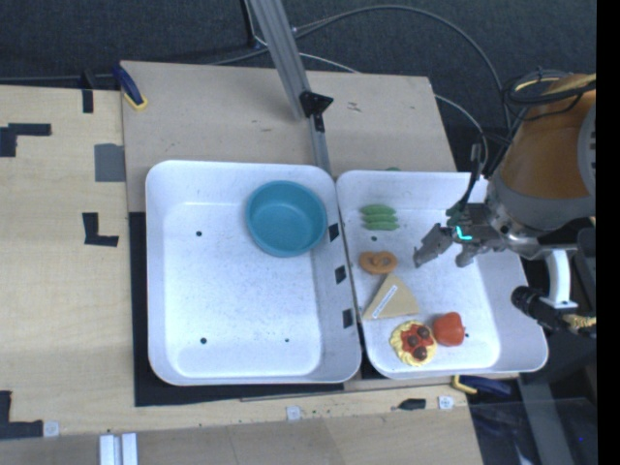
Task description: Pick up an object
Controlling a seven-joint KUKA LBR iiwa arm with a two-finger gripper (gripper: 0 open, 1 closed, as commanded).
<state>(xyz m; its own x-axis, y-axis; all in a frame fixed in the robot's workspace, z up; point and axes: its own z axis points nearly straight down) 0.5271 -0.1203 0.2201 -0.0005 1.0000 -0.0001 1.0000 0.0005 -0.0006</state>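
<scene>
Reaching in from the right, the grey arm with its orange band [547,153] is hovering over the right-hand shallow white bin [513,356], and its two-finger gripper [448,247] is hanging above the bin's middle, towards the right wall. The dark fingers [427,249] are standing spread apart, released, with nothing showing between them. Five small things are lying along the left side of this bin. A green ribbed toy vegetable [380,218] is sitting near the far left corner, just off the bin's left wall. Just in front of it, a small brown ring-shaped pastry [378,261] is lying close to the same wall, and the gripper is hanging to its right, apart from it. Nearer still, a pale wedge shaped like a slice of cheese or sandwich [391,299] is resting against the left wall. At the near edge, a round yellow tart topped with dark red berries [414,342] is sitting just beside a small red tomato-like piece [448,329]; whether they touch I cannot tell. The left-hand shallow white bin [194,347] is standing wall to wall with the right one, and a round blue plastic bowl [285,217] is sitting upright in its far right corner. Both bins are resting on a light wooden bench [58,260].
</scene>
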